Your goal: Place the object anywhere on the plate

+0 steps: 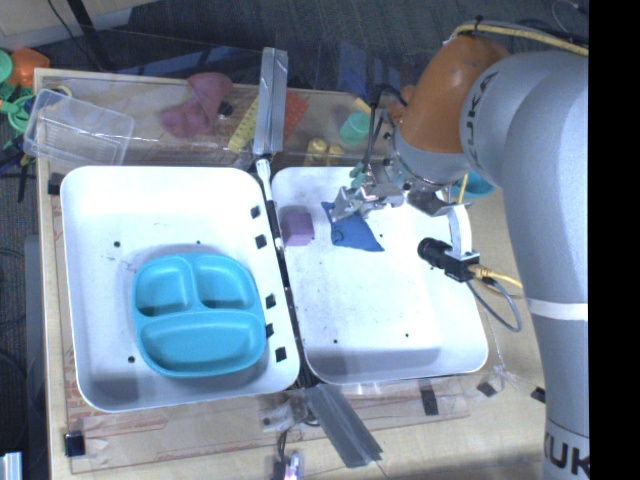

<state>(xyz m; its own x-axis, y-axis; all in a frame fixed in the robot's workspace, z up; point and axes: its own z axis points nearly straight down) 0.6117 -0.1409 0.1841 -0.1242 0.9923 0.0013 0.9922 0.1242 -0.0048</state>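
While the grey arm with its orange band (pixel 520 128) leans over the right bin, its hand (pixel 362 200) hangs right above a dark blue wedge.

By size: the two shallow white bins fill the table, the left bin (pixel 95 268) holding a turquoise three-compartment plastic plate (pixel 198 313) toward its near edge, the right bin (pixel 400 308) carrying the small things at its far-left corner. The dark blue wedge-shaped piece (pixel 358 233) lies just under the hand, touching or nearly touching it, its long axis slanting toward the bin's right side. I cannot tell whether the hand is spread or clamped, nor whether it has the wedge. A small mauve block (pixel 297 225) sits just left of the wedge, against the divider. The plate lies well apart, to the left and nearer the table's front edge, so the carry would cross the divider.
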